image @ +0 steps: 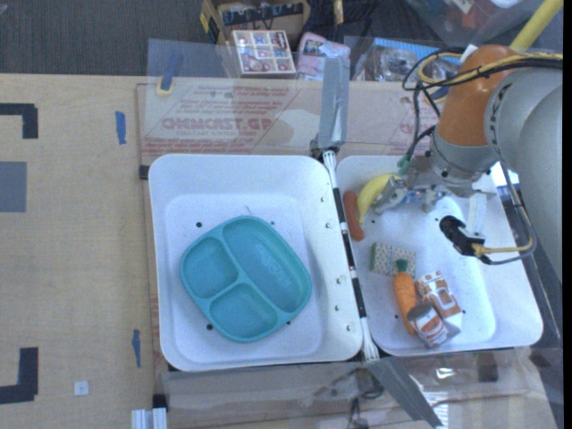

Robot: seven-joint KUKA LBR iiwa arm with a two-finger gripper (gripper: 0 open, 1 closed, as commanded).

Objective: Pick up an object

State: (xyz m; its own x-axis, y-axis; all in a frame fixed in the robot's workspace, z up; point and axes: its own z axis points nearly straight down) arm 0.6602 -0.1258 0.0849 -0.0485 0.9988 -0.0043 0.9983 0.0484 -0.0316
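The right bin [509, 320] holds a yellow banana [373, 188] at its top left, with a red sausage [354, 216] beside the left wall. A speckled green sponge [393, 257] lies mid-bin. Below it are a carrot [405, 293] and an orange-and-white carton [437, 311]. My gripper [407, 198] hangs low over the bin's upper part, just right of the banana. Its fingers stand open, the left one close to the banana's tip, and nothing shows between them.
The left bin [179, 195] carries a teal divided plate [247, 278]. A black plug on a yellow cable [458, 234] dangles under the wrist over the right bin. Boxes and clutter lie beyond the bins' far edge.
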